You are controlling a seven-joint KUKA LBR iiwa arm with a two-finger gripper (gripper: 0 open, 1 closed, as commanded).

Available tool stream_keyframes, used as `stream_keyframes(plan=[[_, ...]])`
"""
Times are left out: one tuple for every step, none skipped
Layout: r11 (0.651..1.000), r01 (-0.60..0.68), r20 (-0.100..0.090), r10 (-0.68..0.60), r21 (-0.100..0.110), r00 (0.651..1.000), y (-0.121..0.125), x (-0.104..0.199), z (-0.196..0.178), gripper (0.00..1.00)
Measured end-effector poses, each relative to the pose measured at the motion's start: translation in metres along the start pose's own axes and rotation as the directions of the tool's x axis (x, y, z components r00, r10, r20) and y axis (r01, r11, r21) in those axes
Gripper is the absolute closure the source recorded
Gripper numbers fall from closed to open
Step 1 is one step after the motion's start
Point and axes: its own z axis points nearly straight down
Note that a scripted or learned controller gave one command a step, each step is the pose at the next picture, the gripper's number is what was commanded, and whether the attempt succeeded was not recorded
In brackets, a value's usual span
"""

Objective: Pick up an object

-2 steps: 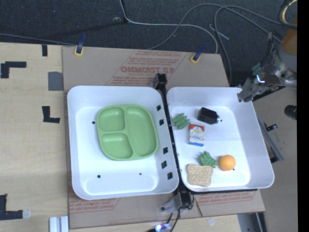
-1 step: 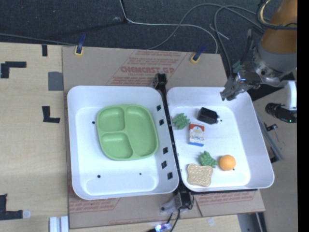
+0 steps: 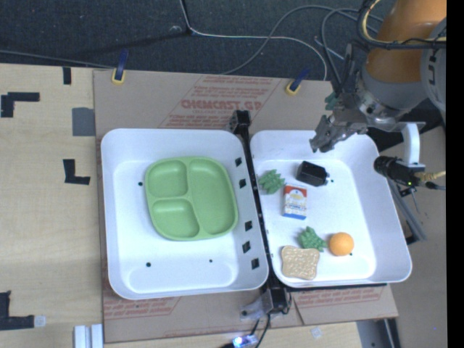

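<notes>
Fingers [image 3: 321, 143] of the dark two-finger gripper [image 3: 324, 141] point down and to the left in the upper right of the frame, over the top edge of the right shallow white bin [image 3: 362, 201]. They are small and dark here, so I cannot tell how far apart they stand, and I see nothing between them. Just below them, a small black block [image 3: 312, 172] lies on the bin floor, apart from the tips.

Lower in the same bin there is a small red, white and blue carton [image 3: 295, 201] near the middle, and a green leafy toy piece [image 3: 272, 181] to its left, close to the bin wall. Toward the bottom lie a second green leafy piece [image 3: 310, 238], an orange ball [image 3: 341, 243] just to its right, and a pale square cracker-like piece [image 3: 300, 262] below them.

The left white bin [image 3: 123, 194] holds a light green plastic plate [image 3: 191, 198] with three compartments.

Behind the gripper, the grey arm with its orange band [image 3: 409, 27] fills the upper right corner. Both bins rest on a brown cardboard sheet [image 3: 210, 100] on the bench [image 3: 43, 216].
</notes>
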Motion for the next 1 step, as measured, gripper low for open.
stream_keyframes(plan=[[1.0,0.001,0.0,-0.001,0.001,1.0,0.0018,0.0563,0.0017,1.0]])
